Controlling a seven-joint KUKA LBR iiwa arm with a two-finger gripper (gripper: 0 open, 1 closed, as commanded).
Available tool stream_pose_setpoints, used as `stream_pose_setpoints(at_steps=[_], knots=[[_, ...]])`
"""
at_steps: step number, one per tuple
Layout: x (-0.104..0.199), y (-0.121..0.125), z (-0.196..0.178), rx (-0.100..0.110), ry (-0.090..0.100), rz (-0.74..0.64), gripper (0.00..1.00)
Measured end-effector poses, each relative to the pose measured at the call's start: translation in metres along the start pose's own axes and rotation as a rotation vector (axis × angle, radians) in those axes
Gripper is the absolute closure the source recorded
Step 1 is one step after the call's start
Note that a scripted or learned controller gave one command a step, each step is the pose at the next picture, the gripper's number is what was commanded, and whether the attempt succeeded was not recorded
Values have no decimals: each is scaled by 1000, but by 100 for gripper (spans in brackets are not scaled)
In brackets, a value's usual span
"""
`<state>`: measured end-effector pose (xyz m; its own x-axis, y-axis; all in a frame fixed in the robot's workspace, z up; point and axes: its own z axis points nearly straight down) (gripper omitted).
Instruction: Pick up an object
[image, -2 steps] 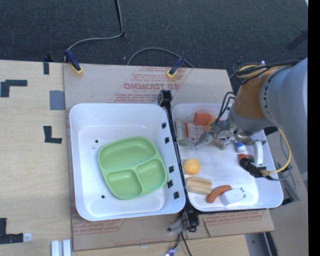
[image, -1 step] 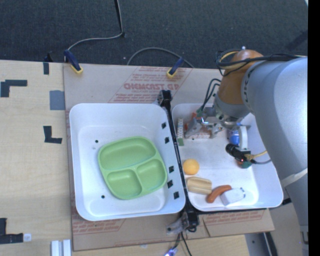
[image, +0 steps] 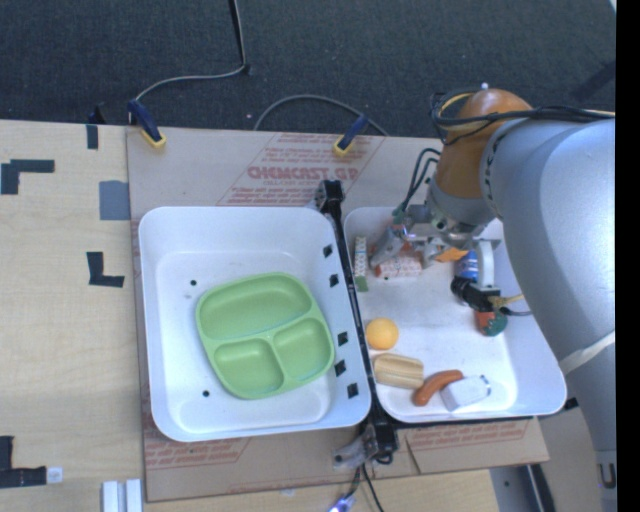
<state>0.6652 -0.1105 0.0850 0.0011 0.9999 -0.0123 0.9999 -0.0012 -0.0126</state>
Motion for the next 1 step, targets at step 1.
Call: stream_pose_setpoints(at_steps=[1], knots=[[0,0,-10,-4,-2,-1,100]])
